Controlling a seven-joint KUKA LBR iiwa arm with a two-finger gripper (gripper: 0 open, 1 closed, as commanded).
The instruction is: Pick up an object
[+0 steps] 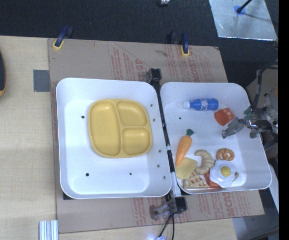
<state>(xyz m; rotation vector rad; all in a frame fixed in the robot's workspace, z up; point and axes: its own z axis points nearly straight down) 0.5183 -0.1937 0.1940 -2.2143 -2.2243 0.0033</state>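
Over at the right bin's (204, 90) right edge sits the gripper (233, 130), reaching inward from the rim, low over the white floor; from this angle I cannot tell whether its fingers are parted or closed, and nothing shows between them. Just beside it, toward the far edge, lies a small red object (224, 116), close to the fingertips but apart from them. Along the far edge lies a blue bottle (202, 104) on its side. Near the bin's left edge an orange carrot (184, 148) rests at a slant, green top pointing to the far side. Crowded into the near edge: a pale yellow slice (186, 169) at the carrot's tip, a croissant (205, 159), a pretzel (225, 155), a waffle (195, 182) and a fried egg (223, 174) overlapping its neighbours. Across the divide, the left bin (74, 149) carries a yellow divided tray (119, 128), flat in its middle, toward the far edge.
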